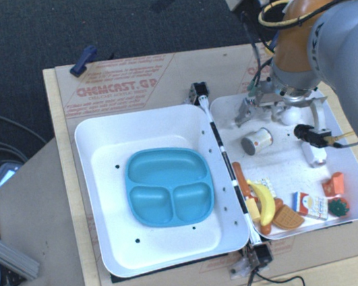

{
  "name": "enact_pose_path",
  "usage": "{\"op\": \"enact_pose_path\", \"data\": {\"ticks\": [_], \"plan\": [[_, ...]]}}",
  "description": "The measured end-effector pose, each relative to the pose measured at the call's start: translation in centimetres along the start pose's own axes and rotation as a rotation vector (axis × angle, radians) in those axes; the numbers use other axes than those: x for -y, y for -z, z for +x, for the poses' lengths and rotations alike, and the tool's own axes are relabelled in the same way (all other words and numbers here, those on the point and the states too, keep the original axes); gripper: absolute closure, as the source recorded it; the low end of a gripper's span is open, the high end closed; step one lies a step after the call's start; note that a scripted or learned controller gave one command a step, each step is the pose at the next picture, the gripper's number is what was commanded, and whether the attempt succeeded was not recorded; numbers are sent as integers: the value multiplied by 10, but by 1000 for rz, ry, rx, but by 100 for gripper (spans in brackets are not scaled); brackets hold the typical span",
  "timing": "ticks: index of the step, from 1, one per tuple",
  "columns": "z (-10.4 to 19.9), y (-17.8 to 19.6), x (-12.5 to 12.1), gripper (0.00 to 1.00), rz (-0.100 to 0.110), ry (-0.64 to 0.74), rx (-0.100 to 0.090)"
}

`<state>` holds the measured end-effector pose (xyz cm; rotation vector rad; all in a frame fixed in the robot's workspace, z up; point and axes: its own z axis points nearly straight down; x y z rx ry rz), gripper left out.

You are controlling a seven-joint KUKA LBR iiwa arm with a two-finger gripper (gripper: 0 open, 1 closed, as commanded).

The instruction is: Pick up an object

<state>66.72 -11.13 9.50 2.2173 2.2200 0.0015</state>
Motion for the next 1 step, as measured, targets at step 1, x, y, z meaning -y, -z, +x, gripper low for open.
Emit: {"op": "enact_pose_path", "data": {"ticks": [1], "plan": [[8, 33, 64, 0, 6, -2, -3]]}}
